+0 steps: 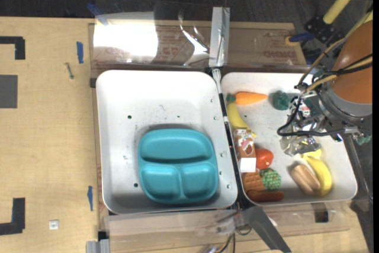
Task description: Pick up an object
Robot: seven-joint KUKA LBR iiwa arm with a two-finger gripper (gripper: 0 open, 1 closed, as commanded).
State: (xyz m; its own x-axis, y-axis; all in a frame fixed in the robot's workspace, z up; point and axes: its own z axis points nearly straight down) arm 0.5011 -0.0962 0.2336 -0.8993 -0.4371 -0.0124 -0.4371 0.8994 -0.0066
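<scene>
camera view: arm (355, 77) reaches in from right over the right bin (349, 186); gripper (301, 140) state cannot be told. banana (320, 173) lies just below it, near the bin's front right corner, long axis running front to back beside a hot dog (302, 178).

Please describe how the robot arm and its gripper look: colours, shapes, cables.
The arm's wide orange band is rounded, with a grey ring below it. Thin black cables loop from it toward the gripper, a dark metal assembly with tangled wires and a small red and white detail. Finer parts are too small to make out.
</scene>
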